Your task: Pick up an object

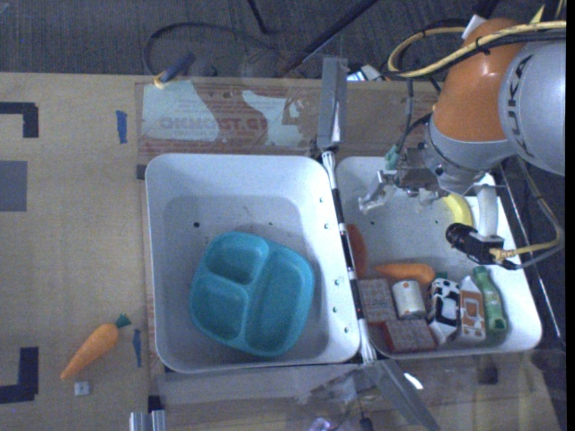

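We hover our gripper (395, 189) over the right bin (526, 330); finger state cannot be determined. The toys (431, 305) lie below it, untouched.

Two bins side by side on the bench (72, 268). In the left bin (171, 182), a divided tray (252, 293). In the right bin (526, 326), a crowded row along the near wall (can (409, 299), waffles (375, 300), carton (472, 317)), with a banana (458, 212) behind. Left of both, on the bench, a toy carrot (90, 350).
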`<action>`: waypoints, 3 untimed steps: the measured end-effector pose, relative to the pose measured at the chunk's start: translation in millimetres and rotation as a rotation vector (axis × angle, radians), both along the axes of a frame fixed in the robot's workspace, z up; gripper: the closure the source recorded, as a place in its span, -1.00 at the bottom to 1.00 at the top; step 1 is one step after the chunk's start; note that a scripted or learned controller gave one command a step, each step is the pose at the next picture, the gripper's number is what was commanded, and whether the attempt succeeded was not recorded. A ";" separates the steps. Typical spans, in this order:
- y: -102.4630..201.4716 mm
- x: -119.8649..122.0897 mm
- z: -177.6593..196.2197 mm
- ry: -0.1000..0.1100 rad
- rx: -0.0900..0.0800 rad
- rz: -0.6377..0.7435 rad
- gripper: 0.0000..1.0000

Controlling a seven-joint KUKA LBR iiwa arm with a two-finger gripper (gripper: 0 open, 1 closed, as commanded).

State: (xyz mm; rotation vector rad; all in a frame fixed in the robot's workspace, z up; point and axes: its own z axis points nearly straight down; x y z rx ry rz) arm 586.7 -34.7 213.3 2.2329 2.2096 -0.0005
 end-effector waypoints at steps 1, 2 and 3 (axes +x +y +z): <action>45.5 -28.0 23.9 0.001 0.001 0.241 -1.00; 58.4 -44.4 94.0 -0.005 -0.001 0.493 -1.00; 116.8 -62.0 -29.2 0.001 0.001 0.537 -1.00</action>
